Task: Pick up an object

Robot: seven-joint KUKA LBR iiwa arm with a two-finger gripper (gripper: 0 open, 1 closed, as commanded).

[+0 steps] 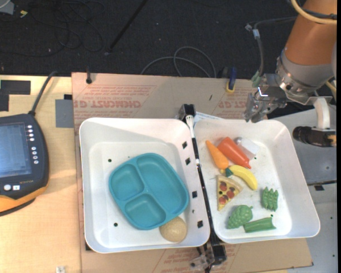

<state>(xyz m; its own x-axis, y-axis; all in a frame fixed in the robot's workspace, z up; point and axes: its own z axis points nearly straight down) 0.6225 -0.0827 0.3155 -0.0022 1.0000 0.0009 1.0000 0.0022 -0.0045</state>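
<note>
White bins sit side by side mid-frame on cardboard (131,92) laid over the tabletop (57,209).

Left bin (96,135): teal divided plate (148,189) with three compartments, lying tilted across the bin floor. Beige round lump (174,230) touches the plate's lower edge, near the bin's bottom rim.

Right bin (295,169): toy food clustered centre to lower half.
- orange carrot (218,155) and a red-orange piece (235,151) side by side, upper part of the cluster, touching or nearly so
- yellow banana (244,176) just below them
- pizza slice (227,191) left of the banana, point down
- green broccoli (238,216) under the pizza
- green cucumber-like piece (259,224) just right of the broccoli, near the bottom rim
- small green ridged item (269,198) at the right side of the cluster, apart from the banana

Arm comes in at upper right of the frame, orange band above a grey wrist. End effector (256,111) hangs over the top rim of the right bin, above and to the right of the carrot, well apart from every object. Nothing between its fingers. Whether the fingers are apart or together: can't tell, too dark and small at this angle.

Far left of the frame: black tablet-style pendant (14,152) with an orange underside, resting on the tabletop. Black cables (193,56) loop across the dark floor at the top.
</note>
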